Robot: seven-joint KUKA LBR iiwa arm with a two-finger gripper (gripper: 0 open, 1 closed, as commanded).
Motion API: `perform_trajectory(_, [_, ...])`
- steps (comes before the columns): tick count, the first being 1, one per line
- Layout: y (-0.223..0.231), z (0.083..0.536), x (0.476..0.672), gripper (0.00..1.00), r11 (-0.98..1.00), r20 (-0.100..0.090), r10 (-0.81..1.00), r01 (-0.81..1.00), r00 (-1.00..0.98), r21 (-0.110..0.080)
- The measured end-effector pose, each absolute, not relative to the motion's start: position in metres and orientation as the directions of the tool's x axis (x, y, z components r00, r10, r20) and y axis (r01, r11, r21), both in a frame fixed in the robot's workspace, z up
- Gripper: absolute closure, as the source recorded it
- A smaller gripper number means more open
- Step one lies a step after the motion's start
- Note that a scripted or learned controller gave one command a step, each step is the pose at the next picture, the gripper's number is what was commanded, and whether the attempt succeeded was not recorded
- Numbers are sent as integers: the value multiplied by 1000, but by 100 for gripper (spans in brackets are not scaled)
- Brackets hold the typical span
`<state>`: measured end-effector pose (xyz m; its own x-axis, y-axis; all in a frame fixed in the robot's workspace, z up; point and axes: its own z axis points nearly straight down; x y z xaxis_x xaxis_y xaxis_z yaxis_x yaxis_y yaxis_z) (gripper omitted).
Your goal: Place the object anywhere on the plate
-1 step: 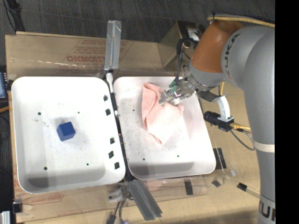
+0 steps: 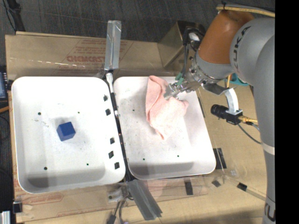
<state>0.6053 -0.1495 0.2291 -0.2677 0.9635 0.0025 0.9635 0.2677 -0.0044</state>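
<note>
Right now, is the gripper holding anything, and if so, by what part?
It cannot be told. The gripper sits at the upper right edge of the pink cloth in the right bin, but an actual hold isn't visible.

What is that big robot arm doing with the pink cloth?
The grey and orange robot arm reaches in from the right, and its gripper is right at the top edge of a pink cloth lying crumpled in the right white bin. It is hard to tell whether it has actually pinched the cloth. In the left white bin a small blue cube sits by itself, untouched.
</note>
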Motion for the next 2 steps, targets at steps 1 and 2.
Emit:
perform_trajectory(1, [-98,218,597,100,626,5,780,780,-626,-6])
perform_trajectory(2, [-59,221,581,100,883,6,470,470,-883,-3])
